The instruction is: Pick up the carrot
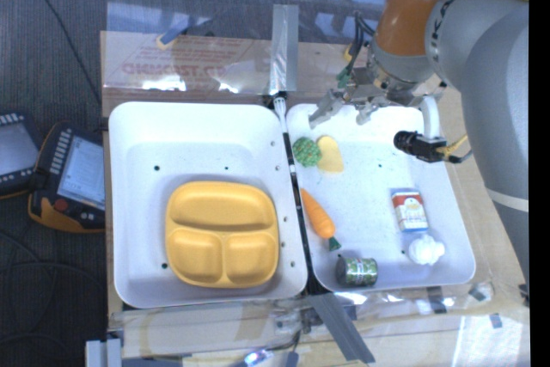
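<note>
The carrot (318, 217) is orange with a small green stem end, and it lies slantwise against the left wall of the right bin (455, 266). My gripper (345, 113) hangs over the far end of that bin, well beyond the carrot and slightly right of it. Its two grey fingers (323, 112) are spread open with nothing between them.
A green knobbly piece (306, 151) and a yellow piece (331, 155) lie just below the gripper. A small bottle with a white cap (412, 213) and a green can (357, 271) sit at the right bin's near side. The left bin (137, 133) bears a yellow divided tray (223, 232).
</note>
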Controlling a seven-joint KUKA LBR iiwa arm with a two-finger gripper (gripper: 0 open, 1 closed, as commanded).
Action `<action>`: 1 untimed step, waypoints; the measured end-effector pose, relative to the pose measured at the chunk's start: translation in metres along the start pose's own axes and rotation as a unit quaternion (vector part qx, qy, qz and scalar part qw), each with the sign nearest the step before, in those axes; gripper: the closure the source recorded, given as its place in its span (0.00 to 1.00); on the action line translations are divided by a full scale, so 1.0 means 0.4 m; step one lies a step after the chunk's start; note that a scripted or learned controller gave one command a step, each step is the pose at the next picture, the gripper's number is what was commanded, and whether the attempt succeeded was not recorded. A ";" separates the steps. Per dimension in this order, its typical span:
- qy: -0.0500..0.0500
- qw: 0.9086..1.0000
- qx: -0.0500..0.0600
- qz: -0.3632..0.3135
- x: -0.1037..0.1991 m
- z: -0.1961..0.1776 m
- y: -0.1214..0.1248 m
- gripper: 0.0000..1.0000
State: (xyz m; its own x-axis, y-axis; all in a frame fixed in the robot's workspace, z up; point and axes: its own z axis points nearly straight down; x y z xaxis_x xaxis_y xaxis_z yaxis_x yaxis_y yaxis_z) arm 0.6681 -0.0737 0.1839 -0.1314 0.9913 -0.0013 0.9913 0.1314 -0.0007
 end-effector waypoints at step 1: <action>0.000 0.996 0.001 0.090 -0.052 0.217 -0.119 0.00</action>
State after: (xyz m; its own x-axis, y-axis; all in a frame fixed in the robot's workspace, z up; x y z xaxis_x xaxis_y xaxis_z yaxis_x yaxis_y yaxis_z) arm 0.6234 -0.1005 0.0972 0.0492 0.9988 -0.0025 0.9988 -0.0492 -0.0029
